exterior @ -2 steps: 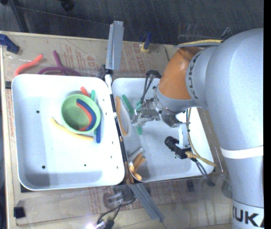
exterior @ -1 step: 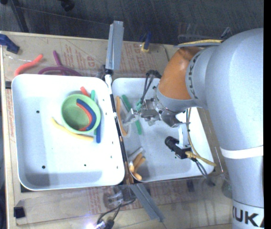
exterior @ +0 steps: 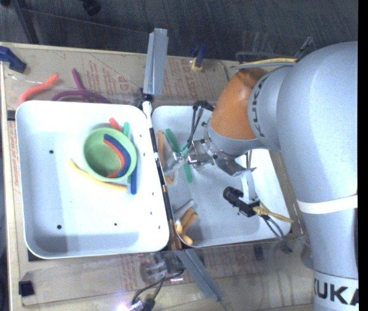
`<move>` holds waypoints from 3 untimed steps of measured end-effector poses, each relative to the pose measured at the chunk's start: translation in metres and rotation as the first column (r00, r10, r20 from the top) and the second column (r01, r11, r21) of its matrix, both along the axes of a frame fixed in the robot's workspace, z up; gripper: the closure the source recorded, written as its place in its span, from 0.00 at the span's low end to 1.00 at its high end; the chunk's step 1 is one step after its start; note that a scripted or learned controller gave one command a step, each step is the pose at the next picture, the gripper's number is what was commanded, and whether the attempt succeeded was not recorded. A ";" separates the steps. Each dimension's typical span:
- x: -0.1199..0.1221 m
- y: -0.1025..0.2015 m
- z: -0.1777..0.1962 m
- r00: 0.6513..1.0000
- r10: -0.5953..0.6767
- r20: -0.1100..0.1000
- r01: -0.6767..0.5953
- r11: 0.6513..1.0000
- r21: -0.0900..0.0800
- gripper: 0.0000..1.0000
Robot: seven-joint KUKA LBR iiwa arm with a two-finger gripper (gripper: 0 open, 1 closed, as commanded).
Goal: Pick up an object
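- The grey arm [exterior: 313, 128] reaches in over the desk's [exterior: 93, 278] right edge, with its orange band [exterior: 236, 109] above the right bin [exterior: 226, 237].
- The end effector [exterior: 185, 161] sits low in the left part of the right bin, close to the wall next to the left bin [exterior: 41, 229] — whether it is released or clenched cannot be told here.
- A green stick [exterior: 172, 140] lies just beside the end effector, on the side toward the desk's far edge.
- A second green stick [exterior: 188, 173] pokes out just beside it toward the near edge. I cannot tell whether either stick is grasped.
- A tan piece [exterior: 161, 146] lies along the right bin's left wall, and more tan pieces [exterior: 185, 221] sit in that bin's near-left corner.
- The left bin, toward the desk's left edge, holds a green bowl [exterior: 98, 153] with a curved blue strip [exterior: 120, 142] and a red strip [exterior: 116, 159] inside.
- A yellow strip [exterior: 96, 177] runs along the bowl's near side, and a blue stick [exterior: 133, 184] lies just beside the bowl.
- Near the desk's far-left corner — outside the bins — lie an orange piece [exterior: 39, 87] and a purple tube [exterior: 80, 96].
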State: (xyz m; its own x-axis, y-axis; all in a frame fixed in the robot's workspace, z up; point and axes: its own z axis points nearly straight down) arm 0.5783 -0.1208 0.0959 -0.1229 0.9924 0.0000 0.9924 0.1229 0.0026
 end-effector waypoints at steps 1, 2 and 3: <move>0.000 -0.001 0.010 1.000 0.003 -0.001 -0.003 1.000 -0.002 1.00; 0.000 -0.001 0.010 1.000 0.004 -0.001 -0.004 1.000 -0.002 0.00; 0.000 0.000 0.020 1.000 0.006 -0.004 -0.006 1.000 -0.002 1.00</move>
